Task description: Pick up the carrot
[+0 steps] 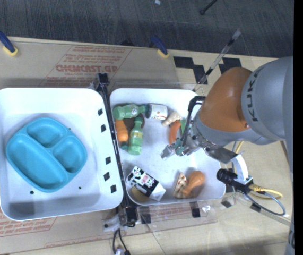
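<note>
The carrot (122, 132) is a short orange piece lying in the right bin (156, 97), close to its left wall and between two green bottles. My gripper (174, 151) hangs over the middle of that bin, well to the right of the carrot and apart from it. A second orange-red piece (173, 130) with a pale tip lies just above the gripper, partly under the wrist. I see nothing held in the gripper.
One green bottle (130, 111) lies along the bin's top and another (136, 137) is beside the carrot. A cow-patterned carton (142, 181) and a brown bread piece (190, 182) sit at the front. The left bin (13, 102) holds a blue divided plate (45, 153).
</note>
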Controlling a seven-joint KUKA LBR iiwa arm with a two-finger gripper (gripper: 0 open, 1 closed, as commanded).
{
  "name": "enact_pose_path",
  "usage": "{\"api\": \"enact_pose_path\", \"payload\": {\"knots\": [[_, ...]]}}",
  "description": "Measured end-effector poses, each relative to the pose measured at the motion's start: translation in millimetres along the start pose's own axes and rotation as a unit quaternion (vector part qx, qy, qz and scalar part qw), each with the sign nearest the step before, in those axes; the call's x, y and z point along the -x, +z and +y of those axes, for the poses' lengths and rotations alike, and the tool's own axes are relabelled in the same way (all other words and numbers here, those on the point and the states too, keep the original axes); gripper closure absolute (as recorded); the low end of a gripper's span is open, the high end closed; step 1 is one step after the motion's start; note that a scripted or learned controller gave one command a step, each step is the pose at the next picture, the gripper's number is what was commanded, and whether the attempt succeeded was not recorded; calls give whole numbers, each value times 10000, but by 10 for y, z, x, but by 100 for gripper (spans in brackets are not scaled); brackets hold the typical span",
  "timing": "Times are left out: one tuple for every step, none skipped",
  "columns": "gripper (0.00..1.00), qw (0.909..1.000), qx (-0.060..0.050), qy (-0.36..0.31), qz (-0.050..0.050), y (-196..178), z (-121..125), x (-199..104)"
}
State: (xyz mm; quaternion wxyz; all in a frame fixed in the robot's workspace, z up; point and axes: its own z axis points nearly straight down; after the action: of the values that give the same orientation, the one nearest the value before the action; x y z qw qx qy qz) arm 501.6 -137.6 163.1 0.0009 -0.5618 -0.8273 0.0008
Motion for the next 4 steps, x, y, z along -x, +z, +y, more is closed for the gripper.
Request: {"api": "enact_pose_path", "payload": {"knots": [[100, 9908, -17, -1356, 19, 342, -443, 425], [0, 9908, -13, -1356, 19, 340, -439, 423], [0, 9653, -10, -2610, 7, 698, -493, 589], [100, 9639, -18, -2663, 2, 590, -481, 590]]}}
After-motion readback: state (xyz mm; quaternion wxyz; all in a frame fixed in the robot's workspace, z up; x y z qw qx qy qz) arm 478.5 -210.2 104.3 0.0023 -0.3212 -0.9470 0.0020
